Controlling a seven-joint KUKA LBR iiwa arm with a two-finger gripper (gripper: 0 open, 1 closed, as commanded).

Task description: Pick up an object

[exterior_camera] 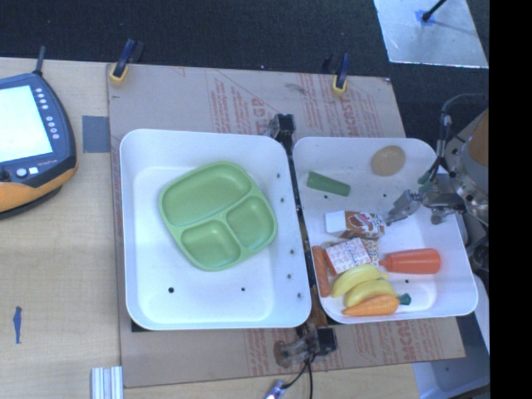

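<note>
While my gripper [405, 207] hangs (jaws parted, holding nothing) over the right bin [465, 306], I note the nearest object, a small snack packet [356, 222], lying just left, long axis left-right.

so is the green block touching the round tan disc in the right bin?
Apart. The camera view shows bare white bin floor between the green block and the tan disc, which lies further toward the bin's back corner.

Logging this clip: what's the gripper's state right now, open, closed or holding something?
Gripper: cannot be told; it sits low over the right bin, near the small packet, with nothing visibly between its fingers.
</note>
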